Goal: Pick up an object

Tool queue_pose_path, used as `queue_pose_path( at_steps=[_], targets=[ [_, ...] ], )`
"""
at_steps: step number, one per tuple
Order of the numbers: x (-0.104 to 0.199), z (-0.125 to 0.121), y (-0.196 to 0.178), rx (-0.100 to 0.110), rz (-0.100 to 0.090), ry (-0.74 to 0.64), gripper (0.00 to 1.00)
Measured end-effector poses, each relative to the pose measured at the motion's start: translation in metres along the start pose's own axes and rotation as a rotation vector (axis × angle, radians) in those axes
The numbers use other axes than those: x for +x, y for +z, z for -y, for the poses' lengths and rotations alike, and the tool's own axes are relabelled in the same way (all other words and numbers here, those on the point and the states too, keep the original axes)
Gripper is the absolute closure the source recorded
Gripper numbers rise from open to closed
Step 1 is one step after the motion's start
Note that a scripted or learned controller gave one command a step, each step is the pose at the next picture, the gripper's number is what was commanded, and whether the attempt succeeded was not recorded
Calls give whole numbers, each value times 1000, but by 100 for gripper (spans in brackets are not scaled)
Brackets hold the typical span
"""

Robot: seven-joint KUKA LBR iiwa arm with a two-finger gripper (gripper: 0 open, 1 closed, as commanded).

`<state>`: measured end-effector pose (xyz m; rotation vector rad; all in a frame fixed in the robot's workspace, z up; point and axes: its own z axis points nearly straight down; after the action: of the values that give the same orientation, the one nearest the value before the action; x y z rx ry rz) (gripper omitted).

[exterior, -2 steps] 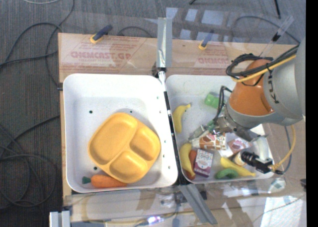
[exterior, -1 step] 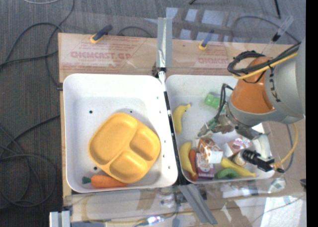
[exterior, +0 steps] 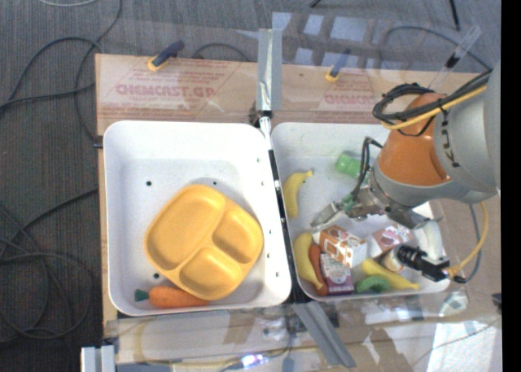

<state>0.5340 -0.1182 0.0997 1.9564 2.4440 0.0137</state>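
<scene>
Overhead, arm (exterior: 440, 150) bent down into right bin (exterior: 281, 199), end effector (exterior: 352, 207) above cartons (exterior: 338, 252), grip state unclear

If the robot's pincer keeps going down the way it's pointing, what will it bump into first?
Probably the little carton lying in the right bin. The pincer hangs just above it, aimed down and to the left. Depth is hard to judge from one slanted view, so it could meet bare bin floor instead.

Left bin (exterior: 122, 199): open floor along top and left; yellow tray (exterior: 205, 238) and carrot (exterior: 171, 298) crowd the lower middle; right bin (exterior: 281, 144) packed with clutter under the arm (exterior: 423, 155).
</scene>
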Motion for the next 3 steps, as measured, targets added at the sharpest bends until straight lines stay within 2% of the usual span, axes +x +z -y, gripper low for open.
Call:
queue_pose_path(
  at_steps=[1, 2, 3],
  targets=[
    [1, 0, -8, 2, -1, 0, 100],
    [1, 0, -8, 2, -2, 0, 0],
    [12, -32, -14, 16, -4, -24, 0]
  ],
)
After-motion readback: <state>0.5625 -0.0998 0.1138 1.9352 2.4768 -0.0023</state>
